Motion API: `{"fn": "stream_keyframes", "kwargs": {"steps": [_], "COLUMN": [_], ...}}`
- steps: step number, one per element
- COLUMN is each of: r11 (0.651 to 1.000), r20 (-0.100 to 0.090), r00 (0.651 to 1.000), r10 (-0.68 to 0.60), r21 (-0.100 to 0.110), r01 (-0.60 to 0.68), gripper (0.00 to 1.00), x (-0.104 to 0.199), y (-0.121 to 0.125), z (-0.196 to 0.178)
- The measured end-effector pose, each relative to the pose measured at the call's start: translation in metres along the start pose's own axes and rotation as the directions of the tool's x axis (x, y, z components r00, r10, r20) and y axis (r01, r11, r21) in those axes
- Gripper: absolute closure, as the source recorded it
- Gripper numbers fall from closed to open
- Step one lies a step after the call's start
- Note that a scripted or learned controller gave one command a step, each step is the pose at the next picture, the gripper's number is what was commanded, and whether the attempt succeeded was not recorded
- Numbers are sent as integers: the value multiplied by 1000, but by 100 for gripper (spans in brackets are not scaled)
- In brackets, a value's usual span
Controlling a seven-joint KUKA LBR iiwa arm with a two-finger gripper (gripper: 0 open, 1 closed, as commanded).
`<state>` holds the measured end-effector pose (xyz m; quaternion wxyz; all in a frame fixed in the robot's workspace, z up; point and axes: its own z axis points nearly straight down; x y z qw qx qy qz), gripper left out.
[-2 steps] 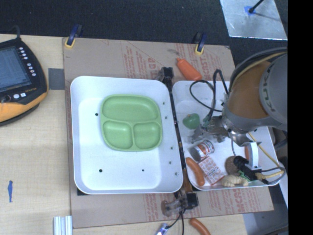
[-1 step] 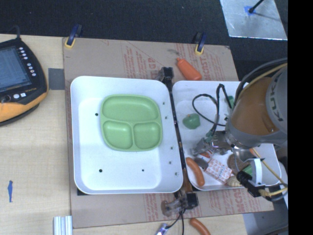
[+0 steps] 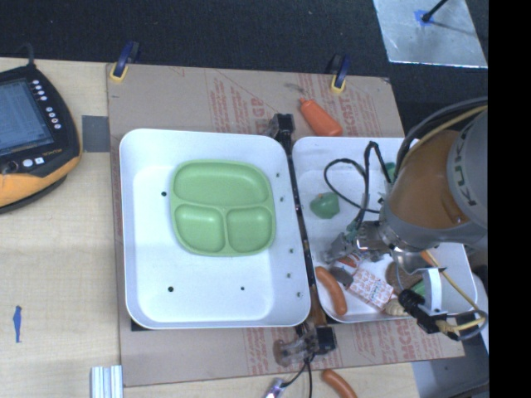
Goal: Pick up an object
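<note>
Arm crowds the right bin [image 3: 309, 152] from three o'clock; left bin [image 3: 133, 222] has room around its green plate [image 3: 222, 206]; can't tell the grip's state

A green divided plate [image 3: 222, 206] lies in the left bin [image 3: 141, 293]; a teach pendant [image 3: 29, 135] rests on the bench's left.

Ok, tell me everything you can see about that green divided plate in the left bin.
The green divided plate is pale green, smooth and matte, plastic by the look of it, with rounded corners. It has three compartments: one wide one across the far side and two smaller ones side by side nearer the camera. It lies flat and right way up on the floor of the left white bin, nearer the far wall, turned slightly askew. It holds nothing, and only the bin floor touches it.
</note>
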<state>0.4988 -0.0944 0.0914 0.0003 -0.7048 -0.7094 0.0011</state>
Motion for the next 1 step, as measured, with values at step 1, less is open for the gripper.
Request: {"fn": "stream_keyframes", "kwargs": {"steps": [1], "r11": [1000], "r20": [1], "r00": [1000], "r10": [1], "r21": [-1], "r01": [-1], "gripper": [0], "x": [0], "y": [3], "z": [0]}}
